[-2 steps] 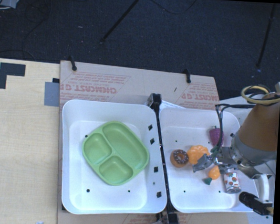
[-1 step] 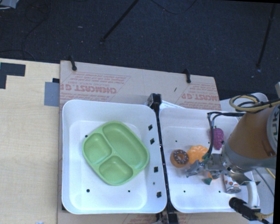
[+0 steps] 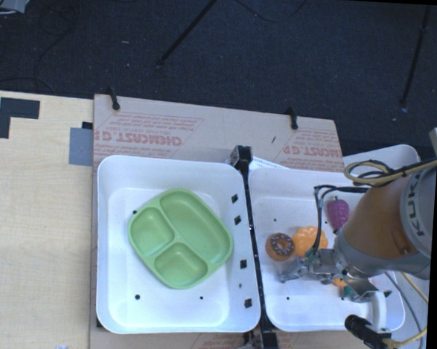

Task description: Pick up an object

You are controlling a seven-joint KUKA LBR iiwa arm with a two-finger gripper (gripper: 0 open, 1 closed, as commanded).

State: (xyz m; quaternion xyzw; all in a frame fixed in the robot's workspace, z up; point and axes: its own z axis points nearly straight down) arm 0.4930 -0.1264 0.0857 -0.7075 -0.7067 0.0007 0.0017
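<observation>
You had the gripper (image 3: 292, 272) low in the rt bin (image 3: 290, 317), beside the donut (image 3: 279, 246); finger state: can't tell.

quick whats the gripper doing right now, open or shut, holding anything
gripper: down in the right bin beside the donut; open or shut cannot be told, nothing visibly held.

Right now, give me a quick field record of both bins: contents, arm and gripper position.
left bin: green divided plate, three compartments
right bin: brown donut-like ring, orange object, purple object
arm: over the right bin, reaching in from the right
gripper: low in the right bin, just below the ring and orange object
grasp: nothing seen between fingers
</observation>
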